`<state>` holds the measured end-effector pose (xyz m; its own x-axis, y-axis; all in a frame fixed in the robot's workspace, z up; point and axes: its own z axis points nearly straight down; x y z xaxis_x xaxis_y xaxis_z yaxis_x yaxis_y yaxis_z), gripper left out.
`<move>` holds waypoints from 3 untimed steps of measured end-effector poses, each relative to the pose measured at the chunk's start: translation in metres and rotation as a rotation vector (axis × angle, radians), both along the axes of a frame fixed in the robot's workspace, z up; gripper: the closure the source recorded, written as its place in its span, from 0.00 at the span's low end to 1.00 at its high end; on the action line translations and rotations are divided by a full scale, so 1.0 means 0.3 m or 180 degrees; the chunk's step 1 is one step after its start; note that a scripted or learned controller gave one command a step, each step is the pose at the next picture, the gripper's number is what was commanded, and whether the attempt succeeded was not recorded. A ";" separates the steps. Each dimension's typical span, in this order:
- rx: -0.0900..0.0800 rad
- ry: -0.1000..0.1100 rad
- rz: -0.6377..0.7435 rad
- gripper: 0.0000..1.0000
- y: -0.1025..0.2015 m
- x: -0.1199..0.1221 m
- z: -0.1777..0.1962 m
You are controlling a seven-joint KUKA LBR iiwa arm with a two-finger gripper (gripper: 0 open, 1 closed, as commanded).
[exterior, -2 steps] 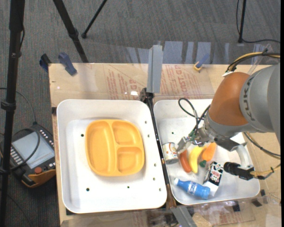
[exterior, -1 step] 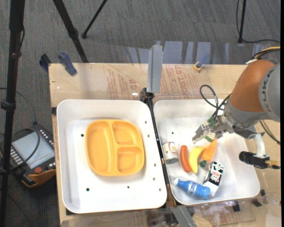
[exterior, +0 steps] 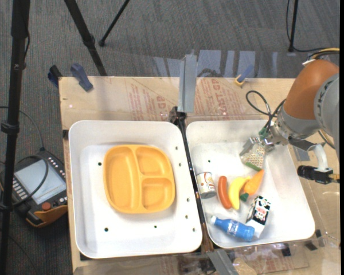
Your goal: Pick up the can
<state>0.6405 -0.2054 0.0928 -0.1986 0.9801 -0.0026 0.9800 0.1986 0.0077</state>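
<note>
Can (exterior: 204, 184) lies in the right bin (exterior: 301, 211), by its left wall.
The gripper (exterior: 255, 153) hovers well apart from it, fingers clamped on a speckled packet (exterior: 253, 158).

Red printed lettering runs mirrored across the bench board (exterior: 160, 99) behind the bins; it cannot be read. The can (exterior: 205, 184) label is too small to read.
</note>
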 end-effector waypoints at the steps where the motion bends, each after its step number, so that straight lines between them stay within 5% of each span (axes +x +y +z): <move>1: -0.0009 -0.0017 0.0020 1.00 0.004 0.008 0.037; 2: -0.0009 -0.0016 0.0023 0.00 0.005 0.008 0.036; 3: -0.0009 -0.0016 0.0033 1.00 0.006 0.010 0.067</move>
